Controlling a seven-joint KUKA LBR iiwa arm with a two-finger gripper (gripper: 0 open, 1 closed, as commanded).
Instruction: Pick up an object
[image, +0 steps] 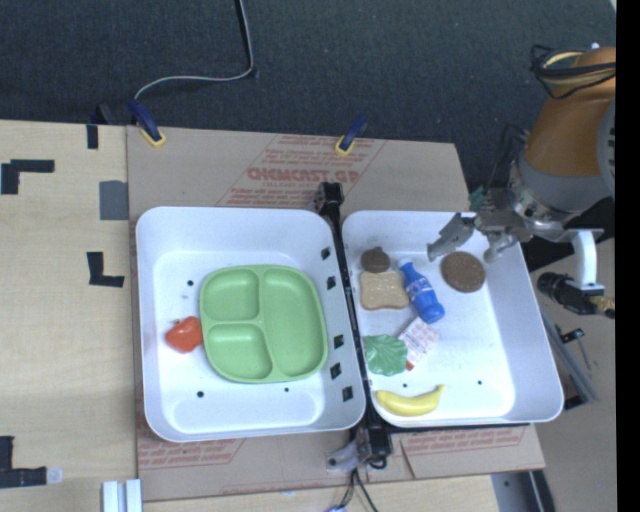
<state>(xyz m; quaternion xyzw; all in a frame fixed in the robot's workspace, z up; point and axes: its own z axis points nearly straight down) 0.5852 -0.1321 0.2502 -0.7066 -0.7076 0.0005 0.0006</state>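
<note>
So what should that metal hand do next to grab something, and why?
Probably drop straight down and a touch toward the brown disc. The hand hangs open over the right bin's far end, holding nothing, and the disc lies just beneath it, apart from the blue bottle.

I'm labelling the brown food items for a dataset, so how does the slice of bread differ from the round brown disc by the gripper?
The slice of bread is squarish and light tan; the round brown disc is circular and darker brown. The bread lies near the right bin's left side, touching the blue bottle; the disc lies further right, just below the gripper, apart from other items. Both lie flat in the same bin.
</note>
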